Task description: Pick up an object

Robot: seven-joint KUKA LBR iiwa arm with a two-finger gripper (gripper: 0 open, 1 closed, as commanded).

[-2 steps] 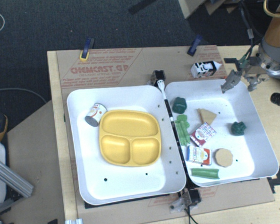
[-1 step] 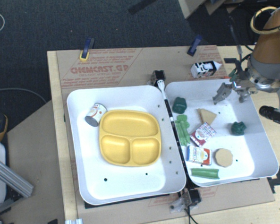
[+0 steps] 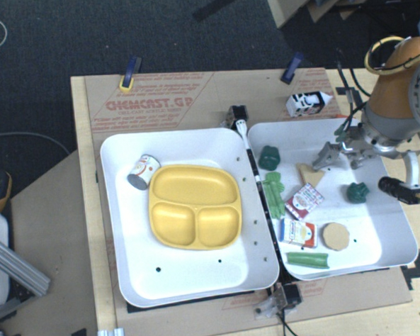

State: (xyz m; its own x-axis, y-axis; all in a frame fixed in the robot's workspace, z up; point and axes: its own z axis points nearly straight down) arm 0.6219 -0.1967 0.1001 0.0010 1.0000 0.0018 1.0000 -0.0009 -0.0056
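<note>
Arm enters from right; gripper (image 3: 335, 156) hangs over the upper part of the right white bin (image 3: 395, 241). State of gripper cannot be told from this angle. Nothing seen held. Right bin contents: dark green lump (image 3: 269, 156), light green ridged piece (image 3: 274, 193), tan wedge (image 3: 310, 175), two small printed packets (image 3: 305, 199), round tan disc (image 3: 335, 236), flat green bar (image 3: 307, 260), dark green knob (image 3: 357, 191). Left white bin (image 3: 128, 225): yellow three-compartment plastic tray (image 3: 195, 205), small white can (image 3: 143, 171) lying just beside the tray's upper left corner.

Blue clamps (image 3: 130, 73) (image 3: 291, 68) on bench's (image 3: 192, 101) far edge; black-white carton (image 3: 308, 103) near right clamp.
</note>
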